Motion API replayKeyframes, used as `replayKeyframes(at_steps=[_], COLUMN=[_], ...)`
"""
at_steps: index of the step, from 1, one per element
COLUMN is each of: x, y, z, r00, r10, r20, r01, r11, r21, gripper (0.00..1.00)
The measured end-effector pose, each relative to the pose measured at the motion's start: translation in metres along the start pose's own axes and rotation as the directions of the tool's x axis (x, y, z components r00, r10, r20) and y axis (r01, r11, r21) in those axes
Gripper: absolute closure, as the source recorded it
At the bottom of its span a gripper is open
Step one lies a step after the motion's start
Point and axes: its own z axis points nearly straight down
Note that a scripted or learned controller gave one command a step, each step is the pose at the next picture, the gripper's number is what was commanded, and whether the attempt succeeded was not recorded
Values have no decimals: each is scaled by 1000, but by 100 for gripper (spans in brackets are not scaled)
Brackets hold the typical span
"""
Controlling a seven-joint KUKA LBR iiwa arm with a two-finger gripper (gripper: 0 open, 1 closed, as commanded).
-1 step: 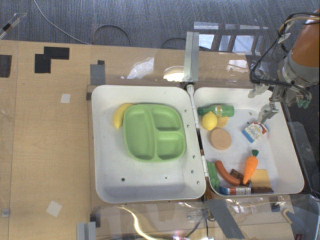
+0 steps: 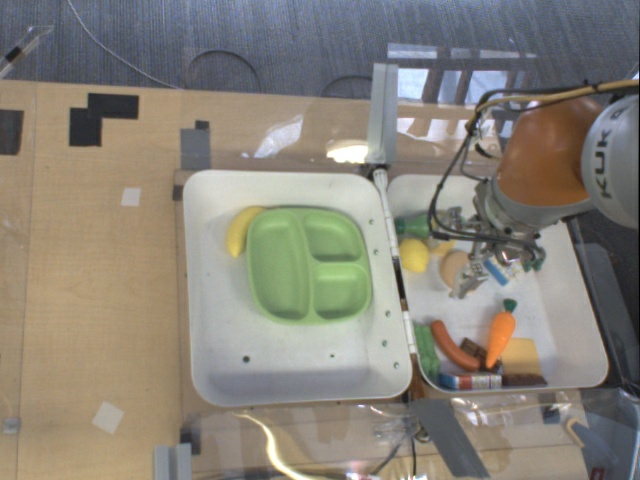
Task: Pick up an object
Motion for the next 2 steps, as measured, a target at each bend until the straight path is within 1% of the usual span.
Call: replayKeyframes(at_steps=[1, 2], x=[74, -19], y=[-55, -28], z=[16, 18], r00=[996, 976], r10=[-87, 219], r20=[4, 5], r01=[86, -219], r11=[996, 976], r21=[6, 0], gripper=[0, 0])
